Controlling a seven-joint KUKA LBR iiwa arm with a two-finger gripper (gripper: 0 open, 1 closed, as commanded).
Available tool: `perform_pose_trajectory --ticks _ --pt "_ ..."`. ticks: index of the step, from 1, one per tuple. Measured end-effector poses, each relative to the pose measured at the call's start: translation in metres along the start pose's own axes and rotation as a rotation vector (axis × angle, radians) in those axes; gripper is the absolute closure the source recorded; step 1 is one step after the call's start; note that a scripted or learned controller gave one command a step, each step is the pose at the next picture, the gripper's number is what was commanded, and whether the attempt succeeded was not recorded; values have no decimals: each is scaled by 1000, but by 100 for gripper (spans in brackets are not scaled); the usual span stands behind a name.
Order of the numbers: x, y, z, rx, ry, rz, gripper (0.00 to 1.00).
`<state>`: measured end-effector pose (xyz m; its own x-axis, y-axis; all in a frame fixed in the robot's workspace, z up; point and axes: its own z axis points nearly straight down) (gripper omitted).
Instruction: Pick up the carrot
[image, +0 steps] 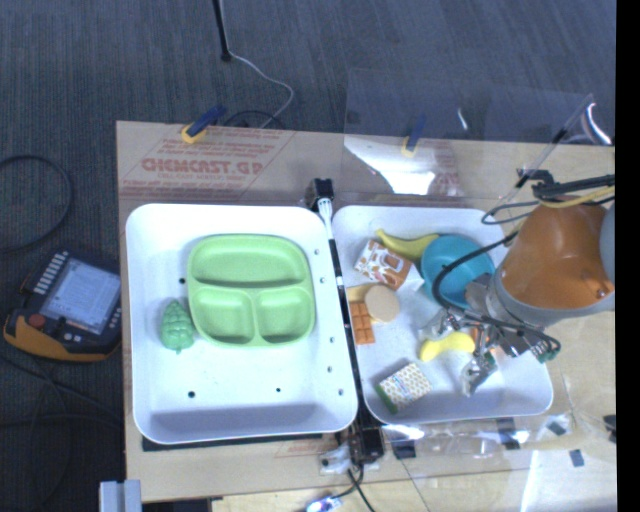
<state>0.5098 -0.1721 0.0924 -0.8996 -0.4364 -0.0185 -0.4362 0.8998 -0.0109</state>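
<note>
The arm reaches in from the right, its orange band (556, 258) hanging over the right bin (520, 402), and the gripper (478, 367) sits low in that bin's front right part, amid a tangle of cables. How far it is open cannot be told from this angle, and nothing can be seen in its grasp. The carrot (360, 323), a small orange piece, lies against the left wall of the right bin, well apart from the gripper. Just to its right is a round tan disc (381, 303), and behind that a printed snack packet (379, 265) and a banana (405, 243). A blue bowl (455, 266) stands partly under the arm. A yellow toy fruit (446, 346) lies just left of the gripper, with a small checkered box (405, 383) nearer the front. The left bin (150, 400) holds a green divided plate (251, 288) and a bumpy green toy (177, 326) beside its left edge.
</note>
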Motion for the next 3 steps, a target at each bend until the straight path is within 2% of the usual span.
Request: perform_pose_trajectory --ticks 1,2,3 --pt "-3 -1 -12 5 -4 -2 100" --pt "11 -17 0 -41 -9 -200 100" --pt "16 -13 0 -10 -11 -583 100"
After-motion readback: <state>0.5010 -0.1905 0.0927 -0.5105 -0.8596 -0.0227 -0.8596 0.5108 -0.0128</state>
